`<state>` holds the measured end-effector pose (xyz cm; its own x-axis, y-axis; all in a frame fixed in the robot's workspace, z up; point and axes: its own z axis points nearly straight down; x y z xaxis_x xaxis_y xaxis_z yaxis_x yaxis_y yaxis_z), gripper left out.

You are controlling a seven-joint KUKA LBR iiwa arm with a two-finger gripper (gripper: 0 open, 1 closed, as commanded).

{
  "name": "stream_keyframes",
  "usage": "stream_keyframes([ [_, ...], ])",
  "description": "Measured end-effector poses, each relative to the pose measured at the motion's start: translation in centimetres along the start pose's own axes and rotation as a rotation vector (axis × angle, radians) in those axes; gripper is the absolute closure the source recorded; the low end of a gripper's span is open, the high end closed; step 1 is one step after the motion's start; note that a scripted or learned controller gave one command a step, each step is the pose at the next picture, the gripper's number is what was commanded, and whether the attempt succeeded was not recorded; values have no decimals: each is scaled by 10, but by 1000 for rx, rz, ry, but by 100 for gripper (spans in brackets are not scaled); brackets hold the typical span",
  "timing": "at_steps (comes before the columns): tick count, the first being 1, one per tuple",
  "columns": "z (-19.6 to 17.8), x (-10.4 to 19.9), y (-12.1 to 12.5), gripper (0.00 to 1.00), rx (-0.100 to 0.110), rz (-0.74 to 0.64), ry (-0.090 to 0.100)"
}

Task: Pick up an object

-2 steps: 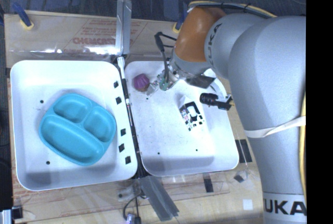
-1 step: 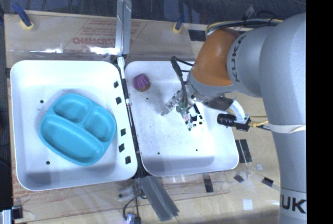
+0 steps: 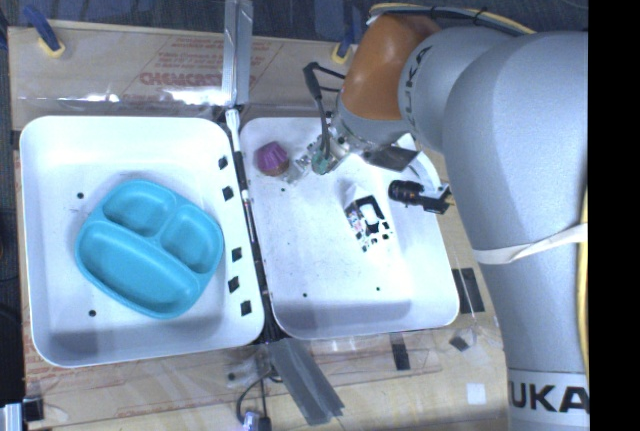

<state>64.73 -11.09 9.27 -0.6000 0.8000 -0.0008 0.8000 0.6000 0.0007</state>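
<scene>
Greyish pincer [image 3: 320, 160] sits low in upper-left part of right bin [image 3: 400, 314], at or near the floor. It's too small and blurred to say released or clenched, so can't tell. Nothing visibly gripped, so pick not done as far as pic shows.

Purple obj [image 3: 272, 157], small & roundish, lies just left of pincer, near but w/ a gap. It's the nearest candidate, prob. the target. Judgement: approach stage, grasp + lift both left to do.

Small black-and-white item [image 3: 368, 217] lies lower right of pincer, mid-bin, apart from it. Bin's left wall is close behind purple obj and could crowd a grasp from that side.

Left bin [image 3: 50, 149] holds blue divided tray [image 3: 150, 247], centre-left of frame, well apart, not in the way. Grey arm [image 3: 500, 119] w/ orange band [image 3: 385, 69] covers right of frame and hides right bin's upper-right corner.
</scene>
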Motion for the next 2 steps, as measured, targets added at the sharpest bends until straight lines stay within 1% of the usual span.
stream_keyframes([
  [1,1,65,-83,0,3,169,3],
  [2,-3,2,2,0,1,175,0],
])
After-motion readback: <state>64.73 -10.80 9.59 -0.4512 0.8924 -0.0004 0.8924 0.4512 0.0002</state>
